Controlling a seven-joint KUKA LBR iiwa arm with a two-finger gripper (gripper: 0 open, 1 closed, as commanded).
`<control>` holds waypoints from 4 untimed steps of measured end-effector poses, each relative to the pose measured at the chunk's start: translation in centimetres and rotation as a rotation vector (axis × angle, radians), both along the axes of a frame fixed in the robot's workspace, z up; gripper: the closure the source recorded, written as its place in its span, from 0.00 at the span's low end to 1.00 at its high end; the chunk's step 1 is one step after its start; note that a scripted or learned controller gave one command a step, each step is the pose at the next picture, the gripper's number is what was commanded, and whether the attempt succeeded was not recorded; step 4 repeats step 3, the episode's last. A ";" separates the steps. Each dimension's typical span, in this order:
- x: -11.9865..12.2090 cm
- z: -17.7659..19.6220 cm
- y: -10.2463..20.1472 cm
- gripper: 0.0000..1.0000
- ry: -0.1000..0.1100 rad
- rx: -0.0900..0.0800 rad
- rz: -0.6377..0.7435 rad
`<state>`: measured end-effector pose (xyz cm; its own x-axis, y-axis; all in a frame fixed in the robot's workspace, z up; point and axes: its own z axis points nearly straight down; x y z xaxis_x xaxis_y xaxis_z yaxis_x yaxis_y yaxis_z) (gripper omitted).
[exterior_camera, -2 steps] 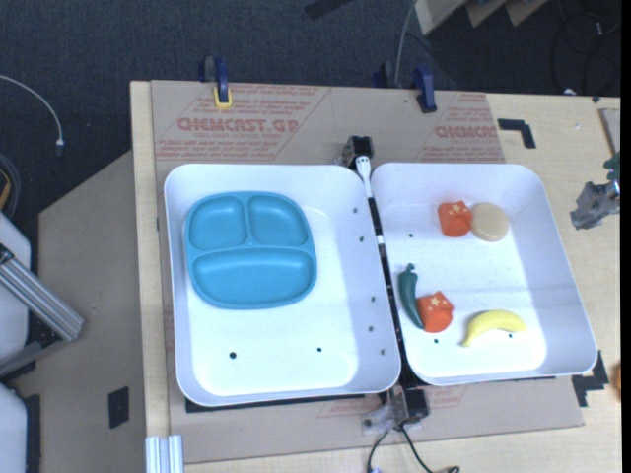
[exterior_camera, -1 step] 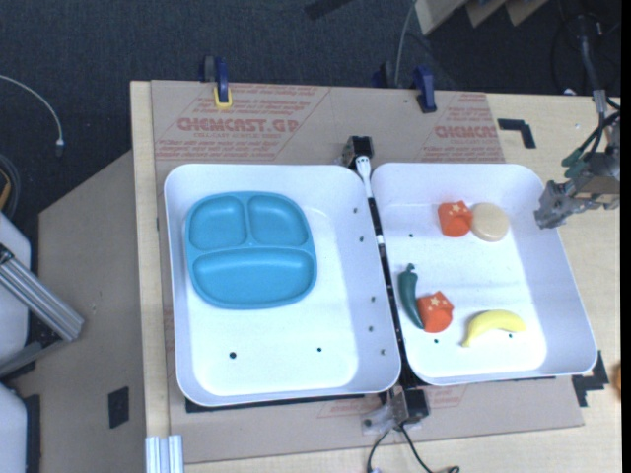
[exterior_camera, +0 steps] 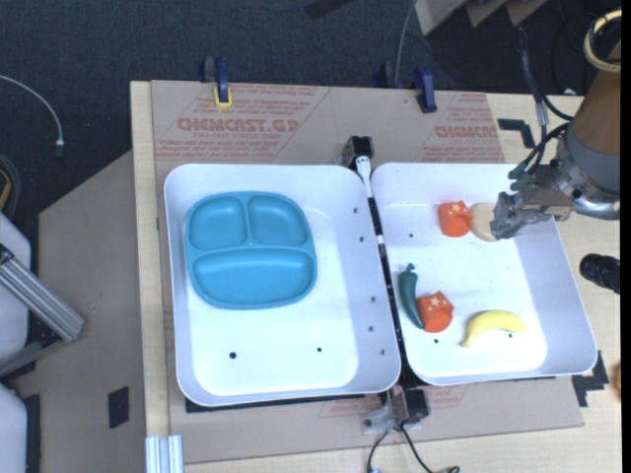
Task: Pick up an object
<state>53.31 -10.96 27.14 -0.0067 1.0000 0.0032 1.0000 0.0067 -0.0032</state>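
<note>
Right-hand bin (exterior_camera: 562,264) holding the candidates: an orange-red block-like toy (exterior_camera: 455,219) toward the far side, a pale rounded object (exterior_camera: 481,223) touching it on the right, a red toy pepper with a dark green stem (exterior_camera: 426,304) near the dividing edge, and a yellow toy banana (exterior_camera: 493,325) toward the near rim. Gripper (exterior_camera: 505,221) down low at the pale object's right side, close against it; whether open or closed cannot be told, since dark hardware hides the tips. Nothing visibly lifted. Pale object judged the likeliest target, being nearest the tool. Probably light, hollow plastic play food, stiff enough to take a firm pinch yet smooth and rounded, so prone to squirting sideways out of a narrow grasp. Best taken across the widest middle, squarely centred; crowded by the orange-red neighbour, leaving little room on that side. Banana, lying apart, likely easier: grasp across the short width at mid-curve. Left-hand bin (exterior_camera: 187,294) carrying a blue divided plate (exterior_camera: 251,249).
</note>
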 end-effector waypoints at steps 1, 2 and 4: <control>0.0 -2.0 5.1 1.00 0.000 0.000 -0.001; -0.1 -2.7 11.3 1.00 0.000 0.000 0.000; -0.9 -2.6 16.8 1.00 -0.001 0.000 0.000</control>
